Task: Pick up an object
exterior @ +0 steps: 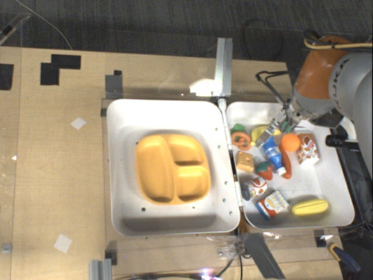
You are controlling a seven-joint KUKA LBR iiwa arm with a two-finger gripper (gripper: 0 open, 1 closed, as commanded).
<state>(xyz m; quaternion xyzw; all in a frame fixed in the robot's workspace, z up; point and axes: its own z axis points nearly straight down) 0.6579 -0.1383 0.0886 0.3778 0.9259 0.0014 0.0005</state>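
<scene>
The right bin (332,182) holds several small toys. An orange ball (291,141) lies beside a blue bottle (271,152) and a red and white carton (308,147). A yellow banana-like piece (309,206) and a small juice box (272,203) lie near the front wall. An orange and green ring (239,139), a tan block (245,162) and a small red piece (265,170) sit by the left wall. My gripper (284,123) hangs low at the bin's back, just above the orange ball and the bottle's top. Nothing shows as lifted.
The left bin (119,156) holds a yellow divided tray (172,168). A metal post (224,69) stands behind the seam between the bins. The grey and orange arm (326,77) enters over the right bin's back right corner, with black cables (268,80) beside it.
</scene>
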